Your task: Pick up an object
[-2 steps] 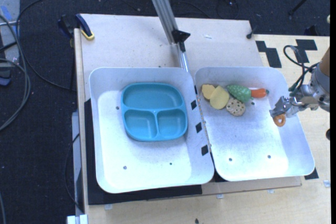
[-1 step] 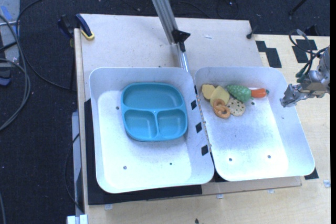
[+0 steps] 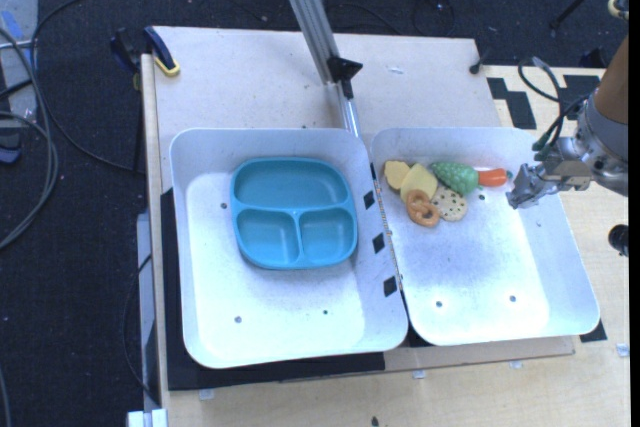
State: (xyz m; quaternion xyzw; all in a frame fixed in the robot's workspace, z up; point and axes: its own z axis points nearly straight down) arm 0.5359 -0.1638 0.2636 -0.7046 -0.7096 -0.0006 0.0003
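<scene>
Toy carrot point(image 3: 491, 177) lies near the right bin's point(image 3: 560, 305) far edge, just left of our gripper point(image 3: 520, 193); whether the jaws are spread, we cannot tell.

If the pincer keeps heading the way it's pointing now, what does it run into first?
The pincer points left and slightly down over the right bin. Straight on, it would probably first reach the orange toy piece, then the green toy beside it. Its height above them is unclear, so it could pass over.
</scene>
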